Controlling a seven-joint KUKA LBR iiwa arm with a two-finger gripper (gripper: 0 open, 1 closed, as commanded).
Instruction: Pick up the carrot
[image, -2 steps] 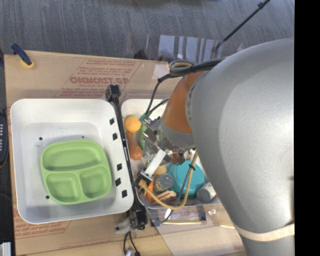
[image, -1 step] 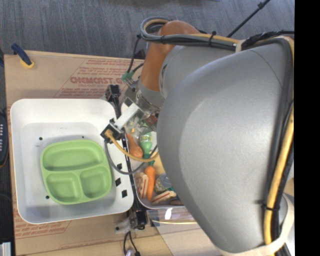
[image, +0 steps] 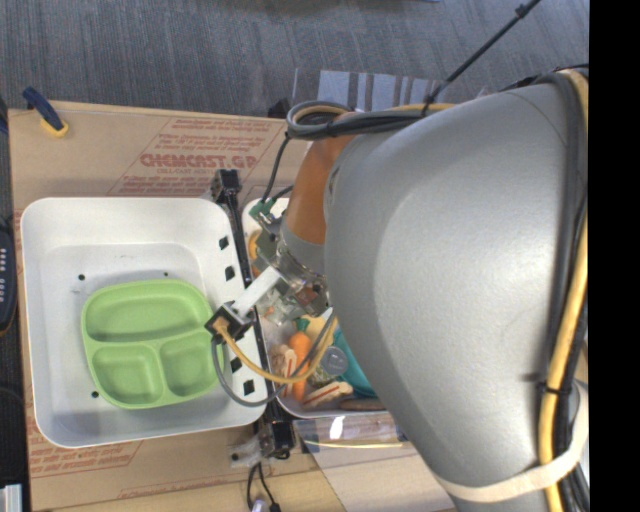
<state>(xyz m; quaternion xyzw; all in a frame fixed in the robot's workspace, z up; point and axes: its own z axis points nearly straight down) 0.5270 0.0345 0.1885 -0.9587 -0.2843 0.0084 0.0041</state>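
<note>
Cardboard-covered desk (image: 150, 160) under two white bins. Left bin (image: 45, 300): green divided tray (image: 150, 343), three compartments. Dividing wall between bins, black brackets and yellow cable (image: 255, 368) along it. Right bin (image: 300, 408), mostly hidden beneath grey arm (image: 460, 280), orange band near wrist. Carrot (image: 299, 350) lying in right bin among jumbled items, near dividing wall. Pincer (image: 300, 296) low over right bin, just above carrot; opening impossible to tell, grasp on anything unclear.
</note>
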